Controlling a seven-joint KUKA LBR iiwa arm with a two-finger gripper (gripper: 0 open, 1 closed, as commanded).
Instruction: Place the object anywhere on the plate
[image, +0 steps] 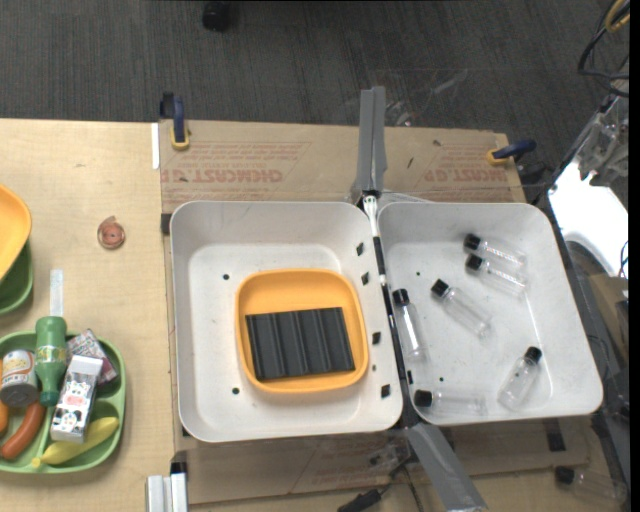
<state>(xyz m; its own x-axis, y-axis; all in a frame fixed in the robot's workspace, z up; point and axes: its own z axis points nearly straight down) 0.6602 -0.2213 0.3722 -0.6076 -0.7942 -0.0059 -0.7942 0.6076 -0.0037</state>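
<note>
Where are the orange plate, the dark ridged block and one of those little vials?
orange plate (258, 298): camera view, bare left rim.
dark ridged block (300, 342): camera view, centre of its top.
vial (462, 307): camera view, clear body.

Orange plate (300, 290): smooth matt plastic, ribbed dark insert (299, 342). Vials (460, 305): clear glossy, black caps. Bins (200, 330): white plastic.

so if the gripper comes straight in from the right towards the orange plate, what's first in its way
Probably the right white bin's rim, then clear black-capped vials; height is unclear.
</note>
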